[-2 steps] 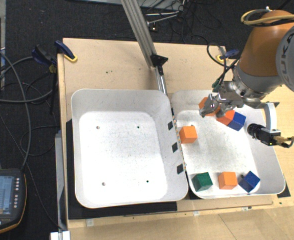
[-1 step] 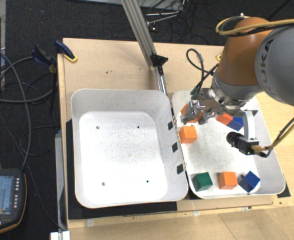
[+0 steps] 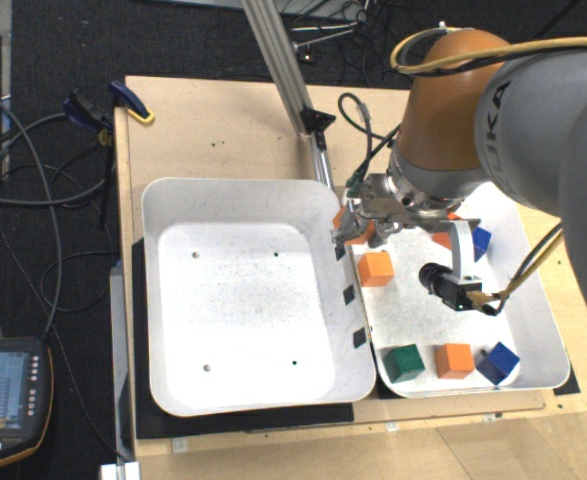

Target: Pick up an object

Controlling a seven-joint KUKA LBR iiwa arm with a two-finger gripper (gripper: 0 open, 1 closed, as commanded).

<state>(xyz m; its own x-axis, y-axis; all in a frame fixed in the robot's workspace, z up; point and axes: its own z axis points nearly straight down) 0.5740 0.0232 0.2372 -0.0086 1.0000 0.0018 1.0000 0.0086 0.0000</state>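
My gripper (image 3: 356, 228) hangs over the left edge of the right bin (image 3: 543, 313), close to the rim shared with the left bin (image 3: 163, 268). An orange cube (image 3: 375, 268) lies just below and to the right of it. A small patch of orange shows right at the gripper, and I cannot tell what it belongs to. Along the front of the right bin lie a green cube (image 3: 405, 362), a second orange cube (image 3: 454, 360) and a blue cube (image 3: 497, 362). Another blue cube (image 3: 481, 241) and a reddish piece (image 3: 441, 238) sit partly hidden under the arm.
The arm's big grey and orange body (image 3: 473, 118) covers the back of the right bin. A slanted metal rod (image 3: 283, 68) runs down to the bins' shared back corner. A black sensor on a white bracket (image 3: 445, 283) hangs off the wrist. Cables and a pendant lie left of the bench.
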